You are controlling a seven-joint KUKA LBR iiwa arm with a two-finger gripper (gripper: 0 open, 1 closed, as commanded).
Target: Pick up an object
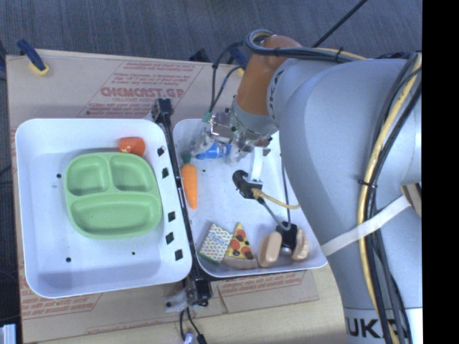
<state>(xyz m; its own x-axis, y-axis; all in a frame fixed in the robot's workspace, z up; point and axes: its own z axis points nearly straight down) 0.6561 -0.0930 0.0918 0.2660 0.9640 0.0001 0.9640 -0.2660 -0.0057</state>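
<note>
Hand (228,140) sits at upper part of right bin (215,192), mid frame; can't tell its state. Carrot (189,184) lies just below-left of it along bin's left wall. Pizza slice (239,247) + hotdog (281,247) at bin bottom. Left bin: green tray (112,194), tomato (131,146) at its top edge.

A green divided plate (112,194) lies in the left white bin (32,264); a blue clamp (32,56) grips the cardboard-covered surface (143,84) at its far-left corner
</note>
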